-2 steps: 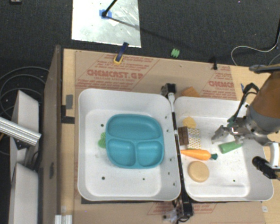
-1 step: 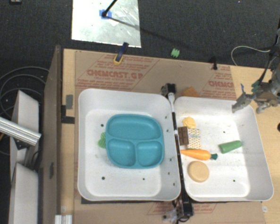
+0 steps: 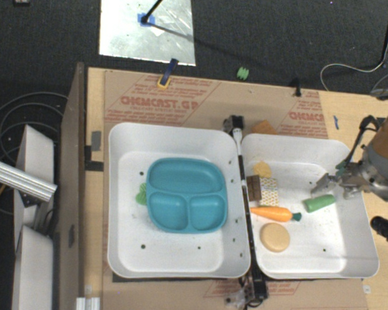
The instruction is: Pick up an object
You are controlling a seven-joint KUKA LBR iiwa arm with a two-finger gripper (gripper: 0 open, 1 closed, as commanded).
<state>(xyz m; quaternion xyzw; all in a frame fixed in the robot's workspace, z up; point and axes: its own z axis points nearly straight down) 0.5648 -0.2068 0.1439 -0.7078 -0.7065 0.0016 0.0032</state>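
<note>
My gripper (image 3: 337, 187) hangs over the right part of the right bin (image 3: 365, 256), its fingers spread open with nothing between them. Just below and left of it a green cylinder (image 3: 319, 203) lies on the bin floor, apart from the fingers. An orange carrot (image 3: 272, 213) with a green tip lies left of the cylinder. A tan round piece (image 3: 275, 238) sits in front of the carrot. Near the bin's left wall are a checkered waffle-like piece (image 3: 268, 188), a brown block (image 3: 252, 187) and a small yellow piece (image 3: 263, 169).
The left bin (image 3: 119, 245) bears a blue divided plate (image 3: 185, 194), with a small green thing (image 3: 141, 194) showing at the plate's left edge. A dark divider (image 3: 242, 187) runs between the bins. The arm (image 3: 385, 153) comes in over the right bin's right rim.
</note>
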